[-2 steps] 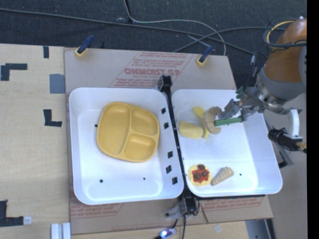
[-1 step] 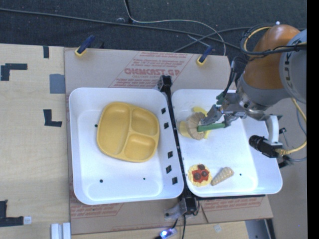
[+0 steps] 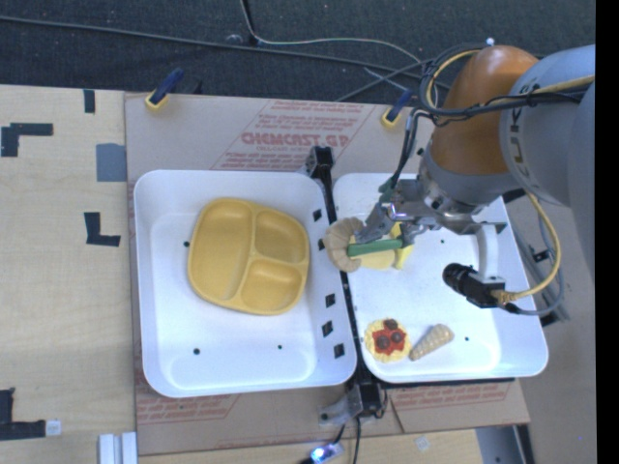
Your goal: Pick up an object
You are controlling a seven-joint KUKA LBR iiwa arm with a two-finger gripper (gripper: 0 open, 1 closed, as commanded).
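Observation:
My gripper [image 3: 387, 228] hangs over the left part of the right bin [image 3: 503, 351], close to the divider between the bins. Right under its tip lies a green and yellow toy [image 3: 379, 251], touching or nearly touching it. A tan, lumpy piece [image 3: 339, 244] sits against that toy's left side and overlaps the bin's left rim. Whether either one is gripped is hidden by the wrist. Near the front of the same bin lie a small round pizza toy [image 3: 388, 339] and a tan cone [image 3: 430, 341], side by side.
A yellow divided plate [image 3: 249, 255] lies in the left bin [image 3: 164, 356]. The arm's grey body with its orange band [image 3: 479, 95] and a black cable fitting [image 3: 472, 284] hang over the right bin's back and right side.

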